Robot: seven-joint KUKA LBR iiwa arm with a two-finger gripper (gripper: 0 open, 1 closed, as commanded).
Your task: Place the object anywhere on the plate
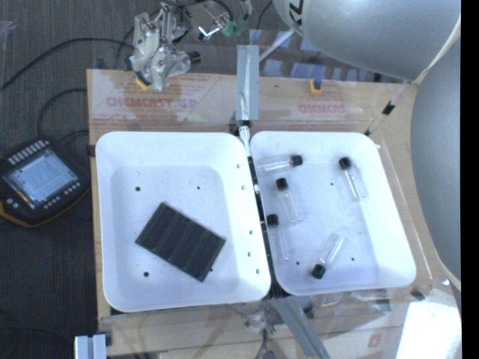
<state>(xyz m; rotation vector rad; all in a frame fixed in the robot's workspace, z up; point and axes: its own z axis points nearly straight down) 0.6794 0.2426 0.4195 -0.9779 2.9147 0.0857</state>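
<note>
A dark ribbed rectangular plate (180, 241) lies flat and askew on the floor of the left white bin (120, 163). The right white bin (382, 208) holds several clear vials with black caps, among them one (283, 161) near the back left, one (352, 178) at the back right and one (328, 256) near the front. My gripper (156, 57) hangs beyond the back edge of the left bin, over the cardboard-coloured bench top, well away from the plate and the vials. Whether it carries anything is too cluttered to make out.
A grey metal post (248, 84) stands at the back between the two bins. A teach pendant (37, 182) lies on the floor to the left of the bench. The arm's large grey body (374, 21) looms over the top right.
</note>
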